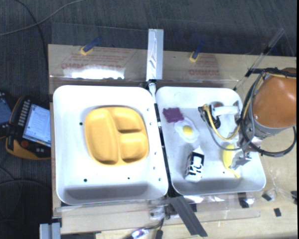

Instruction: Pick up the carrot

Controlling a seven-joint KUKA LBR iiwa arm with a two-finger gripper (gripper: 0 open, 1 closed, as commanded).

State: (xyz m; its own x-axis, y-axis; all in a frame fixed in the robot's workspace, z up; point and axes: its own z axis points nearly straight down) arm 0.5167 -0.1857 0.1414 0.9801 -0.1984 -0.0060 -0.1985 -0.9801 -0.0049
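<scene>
My hand (241,159) sits low in the right bin (214,185) beside a yellow piece (228,156); spread or pressed, I cannot tell. I can't place the carrot, perhaps under the arm, so finding it comes next.

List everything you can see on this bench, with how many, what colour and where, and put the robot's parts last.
shallow white plastic bins: two, white, side by side on the bench
yellow three-compartment plastic tray: one, yellow, middle of the left bin
purple bumpy toy: one, purple, upper left of the right bin
white fried-egg toy with yellow yolk: one, white and yellow, right bin, below the purple toy
black and white small carton: one, black and white, near front of the right bin
yellow banana-like toy: one, yellow, right bin, beside the hand
handheld control pendant: one, grey and orange, left of the bench
arm: one, grey with orange band, over the right bin's right side
hand: one, grey, low in the right bin
</scene>
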